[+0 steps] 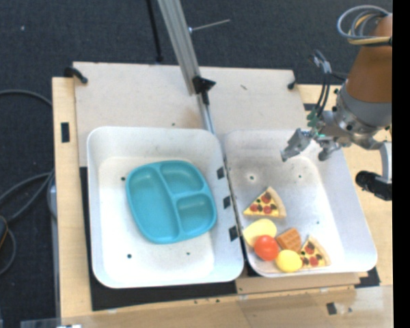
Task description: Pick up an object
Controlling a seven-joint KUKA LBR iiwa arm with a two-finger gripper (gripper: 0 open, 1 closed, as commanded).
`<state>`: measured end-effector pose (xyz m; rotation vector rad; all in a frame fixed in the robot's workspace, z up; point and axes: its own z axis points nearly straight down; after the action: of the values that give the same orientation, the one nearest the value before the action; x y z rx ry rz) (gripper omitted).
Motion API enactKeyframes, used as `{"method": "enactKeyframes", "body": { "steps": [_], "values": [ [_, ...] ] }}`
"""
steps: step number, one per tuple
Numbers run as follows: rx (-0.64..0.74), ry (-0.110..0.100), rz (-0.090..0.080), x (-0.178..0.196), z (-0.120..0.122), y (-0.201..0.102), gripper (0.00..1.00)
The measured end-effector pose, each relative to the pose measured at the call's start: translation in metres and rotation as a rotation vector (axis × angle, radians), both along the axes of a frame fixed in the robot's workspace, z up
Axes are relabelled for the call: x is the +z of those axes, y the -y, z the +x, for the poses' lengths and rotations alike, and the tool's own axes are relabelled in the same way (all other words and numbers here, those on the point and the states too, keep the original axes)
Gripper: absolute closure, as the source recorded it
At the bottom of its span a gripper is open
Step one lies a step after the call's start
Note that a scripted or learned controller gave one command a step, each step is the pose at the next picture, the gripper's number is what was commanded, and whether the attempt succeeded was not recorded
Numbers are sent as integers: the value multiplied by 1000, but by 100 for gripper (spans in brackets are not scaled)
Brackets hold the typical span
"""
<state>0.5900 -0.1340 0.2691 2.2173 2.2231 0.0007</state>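
The right bin [342, 203] holds toy food near its front: a pizza slice [266, 203], a pale yellow piece [257, 229], a red tomato [265, 247], a brown waffle-like piece [288, 238], a yellow lemon [289, 260] and a second pizza slice [313, 252]. My gripper [309, 145] hangs over the back of the right bin, well above and behind the food. Its two fingers stand apart with nothing between them.
A blue divided plate [171, 200] lies in the left bin [109, 149]. A slanted metal post [181, 39] rises behind the bins, ending near the divide between them. Cables trail on the dark floor at left.
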Motion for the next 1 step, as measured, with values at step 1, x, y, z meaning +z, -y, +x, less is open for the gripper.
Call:
{"method": "enactKeyframes", "body": {
  "steps": [1],
  "values": [
    [-1,0,0,0,0,0,0]
  ]
}}
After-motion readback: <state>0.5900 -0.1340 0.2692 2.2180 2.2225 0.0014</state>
